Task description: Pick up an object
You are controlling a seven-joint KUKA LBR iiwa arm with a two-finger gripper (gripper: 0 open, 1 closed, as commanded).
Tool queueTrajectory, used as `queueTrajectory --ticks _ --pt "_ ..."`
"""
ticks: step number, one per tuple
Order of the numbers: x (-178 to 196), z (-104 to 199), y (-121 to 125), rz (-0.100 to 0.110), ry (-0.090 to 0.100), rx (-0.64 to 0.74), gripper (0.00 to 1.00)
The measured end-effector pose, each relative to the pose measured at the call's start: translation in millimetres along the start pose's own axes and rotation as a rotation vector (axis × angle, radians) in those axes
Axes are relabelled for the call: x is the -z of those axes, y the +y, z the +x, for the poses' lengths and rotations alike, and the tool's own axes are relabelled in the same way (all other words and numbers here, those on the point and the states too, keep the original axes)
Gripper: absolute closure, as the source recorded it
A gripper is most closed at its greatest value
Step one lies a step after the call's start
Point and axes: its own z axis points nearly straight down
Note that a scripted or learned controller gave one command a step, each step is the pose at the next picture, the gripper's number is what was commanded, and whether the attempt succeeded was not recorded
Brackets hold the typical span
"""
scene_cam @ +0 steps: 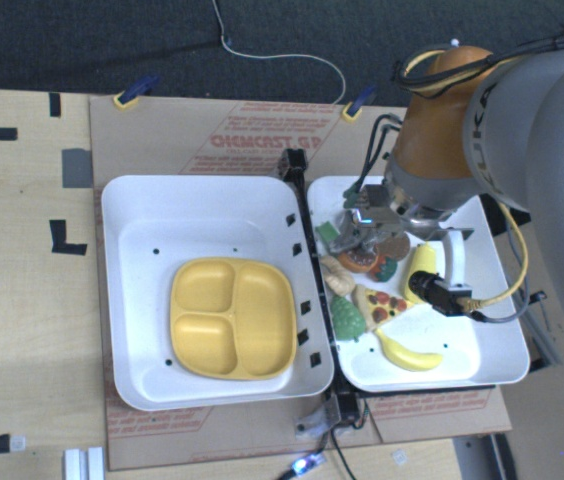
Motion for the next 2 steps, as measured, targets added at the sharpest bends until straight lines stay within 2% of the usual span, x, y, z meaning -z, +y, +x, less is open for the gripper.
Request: queueTrajectory --ticks 1,2 --pt "8.8 4.9 -2.8 -0.002 0.002 0.001 1.00" --pt "12.0 7.7 8.8 -0.003 0.002 0.001 1.00"
